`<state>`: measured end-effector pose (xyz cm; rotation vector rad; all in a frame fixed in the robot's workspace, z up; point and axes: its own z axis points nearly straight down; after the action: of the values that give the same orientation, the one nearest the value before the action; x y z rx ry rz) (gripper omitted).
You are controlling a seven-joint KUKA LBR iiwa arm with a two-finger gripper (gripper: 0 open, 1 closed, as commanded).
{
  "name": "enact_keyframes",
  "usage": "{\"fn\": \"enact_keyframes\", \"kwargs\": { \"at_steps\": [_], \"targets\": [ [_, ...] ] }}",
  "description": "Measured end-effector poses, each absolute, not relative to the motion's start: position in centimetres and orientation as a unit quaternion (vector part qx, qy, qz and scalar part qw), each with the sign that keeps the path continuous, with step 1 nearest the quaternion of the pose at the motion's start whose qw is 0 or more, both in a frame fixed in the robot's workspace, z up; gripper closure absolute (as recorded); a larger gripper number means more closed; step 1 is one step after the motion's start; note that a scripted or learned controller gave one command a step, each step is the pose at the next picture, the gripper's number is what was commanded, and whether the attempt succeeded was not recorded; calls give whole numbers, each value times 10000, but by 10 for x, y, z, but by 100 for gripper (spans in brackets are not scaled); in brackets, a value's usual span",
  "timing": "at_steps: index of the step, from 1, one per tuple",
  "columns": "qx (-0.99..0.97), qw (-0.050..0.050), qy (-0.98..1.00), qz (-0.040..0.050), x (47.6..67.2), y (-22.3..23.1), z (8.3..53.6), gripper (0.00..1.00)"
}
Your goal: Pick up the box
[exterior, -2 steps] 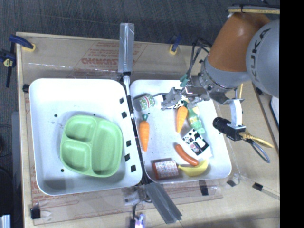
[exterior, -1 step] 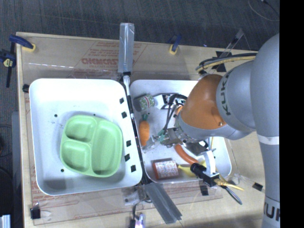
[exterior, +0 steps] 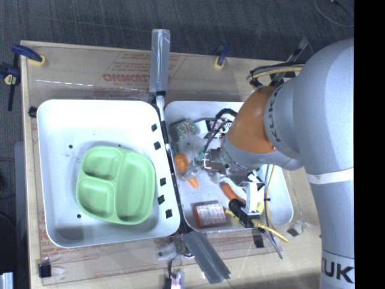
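The box (exterior: 209,214) is small and reddish-brown with a pale label. It lies flat near the front wall of the right bin (exterior: 283,212). My gripper (exterior: 206,161) hangs low over the middle of that bin, farther back than the box and apart from it. Nothing of the box is between the gripper's parts. The arm's grey and orange wrist (exterior: 258,128) covers the bin's back right part.
A green divided plate (exterior: 117,184) fills much of the left bin (exterior: 54,131). In the right bin lie a green-and-white container (exterior: 184,128) at the back left, an orange round piece (exterior: 181,161), a small orange wedge (exterior: 192,183), and an orange stick (exterior: 228,190) by the box.
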<state>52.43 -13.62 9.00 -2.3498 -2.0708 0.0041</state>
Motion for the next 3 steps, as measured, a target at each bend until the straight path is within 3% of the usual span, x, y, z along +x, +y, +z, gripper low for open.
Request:
{"fn": "enact_keyframes", "kwargs": {
  "at_steps": [1, 2, 3],
  "targets": [
    [-7517, 48, -6595, 2, 477, -163, 90, 0],
    [-6799, 62, -7332, 1, 477, -167, 90, 0],
    [-6756, 93, -7372, -2, 479, -167, 99, 100]
  ]
}}
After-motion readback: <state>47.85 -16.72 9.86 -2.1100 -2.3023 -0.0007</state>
